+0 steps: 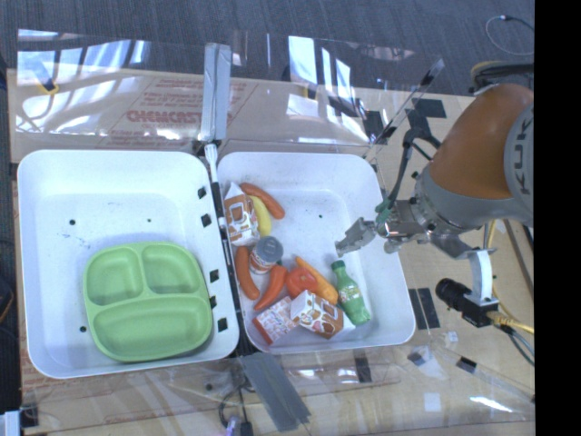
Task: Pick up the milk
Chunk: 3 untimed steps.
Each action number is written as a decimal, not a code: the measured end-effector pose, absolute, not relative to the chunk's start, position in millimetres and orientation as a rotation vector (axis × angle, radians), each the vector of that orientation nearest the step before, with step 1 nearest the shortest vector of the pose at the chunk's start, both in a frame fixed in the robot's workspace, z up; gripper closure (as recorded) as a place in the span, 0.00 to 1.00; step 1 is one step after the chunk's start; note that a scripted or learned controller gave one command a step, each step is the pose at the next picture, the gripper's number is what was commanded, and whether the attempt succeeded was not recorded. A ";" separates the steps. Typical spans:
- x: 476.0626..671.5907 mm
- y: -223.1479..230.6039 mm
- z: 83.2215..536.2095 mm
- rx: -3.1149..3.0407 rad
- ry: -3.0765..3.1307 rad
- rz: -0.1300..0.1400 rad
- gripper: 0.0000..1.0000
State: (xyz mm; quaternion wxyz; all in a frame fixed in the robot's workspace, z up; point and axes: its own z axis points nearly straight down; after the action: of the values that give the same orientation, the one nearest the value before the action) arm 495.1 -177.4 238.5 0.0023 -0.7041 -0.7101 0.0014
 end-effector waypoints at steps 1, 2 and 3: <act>495.8 -177.1 247.4 -2.200 -2.233 0.008 1.00; 488.8 -65.6 286.4 -2.041 -2.389 0.001 1.00; 481.5 -16.7 257.7 -1.805 -2.569 0.003 1.00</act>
State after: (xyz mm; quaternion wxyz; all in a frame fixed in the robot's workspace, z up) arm 481.5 -16.7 257.7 0.0011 -0.5748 -0.8183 0.0010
